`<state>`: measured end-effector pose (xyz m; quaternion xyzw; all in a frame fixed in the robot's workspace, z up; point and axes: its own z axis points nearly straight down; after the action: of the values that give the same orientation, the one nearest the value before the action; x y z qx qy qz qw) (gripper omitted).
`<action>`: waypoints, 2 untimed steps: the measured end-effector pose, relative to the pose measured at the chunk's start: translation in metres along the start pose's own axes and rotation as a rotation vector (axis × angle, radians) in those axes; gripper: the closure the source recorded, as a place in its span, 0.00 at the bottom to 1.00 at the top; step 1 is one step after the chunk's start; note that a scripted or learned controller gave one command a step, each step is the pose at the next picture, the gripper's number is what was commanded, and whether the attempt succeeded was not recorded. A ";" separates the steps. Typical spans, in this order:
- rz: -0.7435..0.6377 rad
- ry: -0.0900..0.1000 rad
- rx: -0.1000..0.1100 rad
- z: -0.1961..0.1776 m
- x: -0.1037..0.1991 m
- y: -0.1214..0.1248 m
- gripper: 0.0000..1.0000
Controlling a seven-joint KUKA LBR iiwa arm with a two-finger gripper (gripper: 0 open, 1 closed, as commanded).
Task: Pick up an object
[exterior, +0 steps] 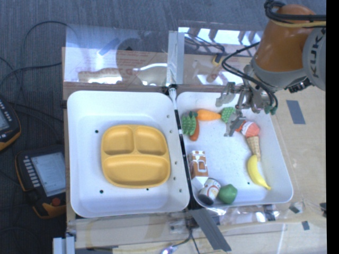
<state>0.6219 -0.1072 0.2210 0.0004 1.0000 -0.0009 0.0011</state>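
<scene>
In right bin: end effector released, empty, between carrot and ice-cream cone; banana nearby.

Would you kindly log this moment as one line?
arm: over right bin | claw: above ice cream cone, beside carrot | grasp: none seen | left bin: yellow plate

I see the bench, a pale wooden surface, bearing two shallow white bins set edge to edge: the left bin and the right bin. On the bare wood to the right of the bins I can make out a few grey tape strips. Clear plastic panels stand along the bench's far edge behind both bins.
</scene>
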 end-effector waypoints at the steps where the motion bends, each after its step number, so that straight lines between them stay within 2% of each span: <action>1: -0.014 0.000 0.001 0.120 -0.035 -0.002 0.00; 2: 0.012 -0.010 0.001 0.131 -0.023 0.001 0.00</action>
<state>0.6451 -0.1068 0.0899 0.0064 1.0000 -0.0014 0.0064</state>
